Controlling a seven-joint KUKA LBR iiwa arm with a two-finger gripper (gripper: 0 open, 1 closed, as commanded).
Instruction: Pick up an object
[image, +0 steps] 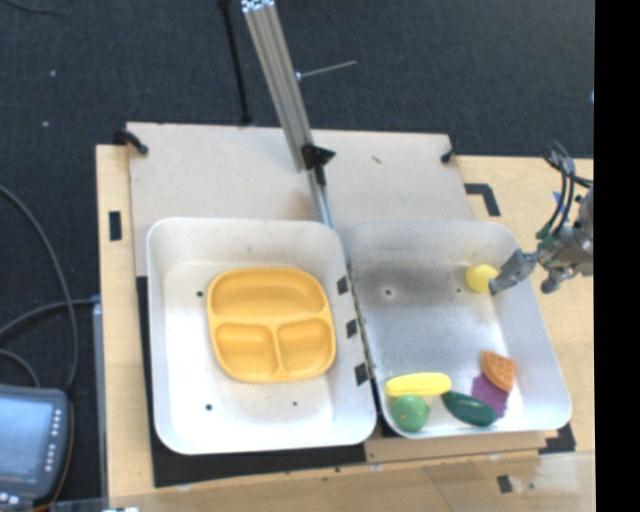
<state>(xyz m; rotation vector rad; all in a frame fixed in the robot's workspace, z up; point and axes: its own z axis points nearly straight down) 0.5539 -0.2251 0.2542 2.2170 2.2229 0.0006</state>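
My gripper (522, 287) hangs over the right rim of the right bin (430, 250), its fingers spread open with nothing between them. A small yellow ball (481, 278) lies in the bin just left of the left fingertip (503, 281); whether they touch I cannot tell. Along the bin's front lie a yellow banana-shaped piece (418, 384), a green round fruit (409, 411), a dark green oblong piece (470, 408), a purple piece (490, 393) and an orange piece (499, 369).
The left bin (180, 400) holds a yellow divided plate (271, 323). A slanted aluminium post (282, 85) rises behind the bins. Cables (565, 190) hang by the arm at the right edge. A monitor (30, 440) sits at the lower left, off the bench.
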